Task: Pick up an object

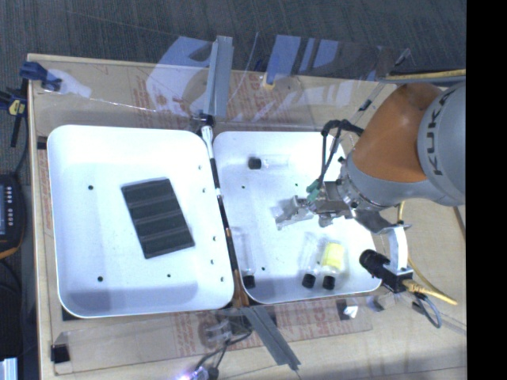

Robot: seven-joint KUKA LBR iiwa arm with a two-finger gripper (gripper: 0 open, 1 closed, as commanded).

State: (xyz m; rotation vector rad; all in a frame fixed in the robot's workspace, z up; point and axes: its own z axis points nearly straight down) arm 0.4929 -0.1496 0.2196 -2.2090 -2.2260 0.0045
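You are watching the gripper (291, 212) hovering low in the right bin (261, 291), its fingers seemingly spread on nothing, though glare is blurring them, so it risks closing short of the yellow object (332, 256) lying just beside it.

Robotics lab: bench (119, 335), white bins (71, 212), clamps (36, 74).

Yellow object (332, 256) — lying in right bin (238, 236).
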